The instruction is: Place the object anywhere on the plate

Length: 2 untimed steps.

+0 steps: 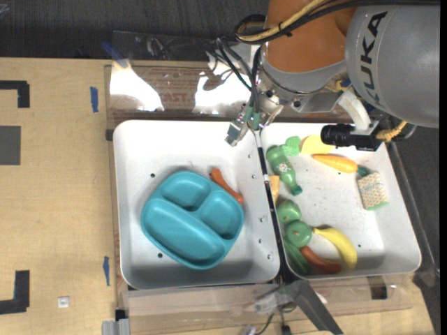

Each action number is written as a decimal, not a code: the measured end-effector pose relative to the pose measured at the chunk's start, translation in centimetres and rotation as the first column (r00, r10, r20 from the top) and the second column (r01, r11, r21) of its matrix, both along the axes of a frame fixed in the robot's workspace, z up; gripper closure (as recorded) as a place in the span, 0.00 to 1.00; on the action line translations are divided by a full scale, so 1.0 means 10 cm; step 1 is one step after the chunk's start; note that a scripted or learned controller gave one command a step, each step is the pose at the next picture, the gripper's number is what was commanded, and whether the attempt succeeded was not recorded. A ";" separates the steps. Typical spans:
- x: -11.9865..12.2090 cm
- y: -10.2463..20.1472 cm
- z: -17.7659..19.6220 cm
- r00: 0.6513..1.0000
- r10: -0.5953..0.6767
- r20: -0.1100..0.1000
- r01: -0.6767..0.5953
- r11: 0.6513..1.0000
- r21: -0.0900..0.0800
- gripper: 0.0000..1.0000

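Two shallow white bins sat side by side on the bench (pixel 56 187). The left bin (pixel 133 152) held a teal plate (pixel 192 218) with three compartments, lying toward the bin's middle and front. An orange carrot-like piece (pixel 225 185) lay just beside the plate's far right rim, touching or nearly touching it, not on the plate.

The right bin (pixel 398 257) was crowded along its left wall: a green bottle-shaped toy (pixel 283 165) near the far left corner, a small yellow piece (pixel 275 185) against the dividing wall, and round green toys (pixel 292 222) further forward. A banana (pixel 340 244) and a red piece (pixel 321 260) lay near the front edge. A yellow-orange item (pixel 336 162) lay toward the far side, and a pale mesh-wrapped block (pixel 373 190) sat near the right wall, well apart from the rest. The middle of that bin was bare floor.

The end effector (pixel 244 125) hung over the far edge of the bins, about at the seam between them, carried by the grey and orange arm (pixel 314 40). Whether it was open or closed could not be told; nothing could be seen in it. The left bin had free floor along its left side and far corner.
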State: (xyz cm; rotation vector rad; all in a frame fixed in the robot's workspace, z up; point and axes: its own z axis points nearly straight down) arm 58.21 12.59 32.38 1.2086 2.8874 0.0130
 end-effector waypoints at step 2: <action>-1.03 -0.51 -1.03 0.980 -0.196 -0.015 0.196 0.981 -0.003 1.00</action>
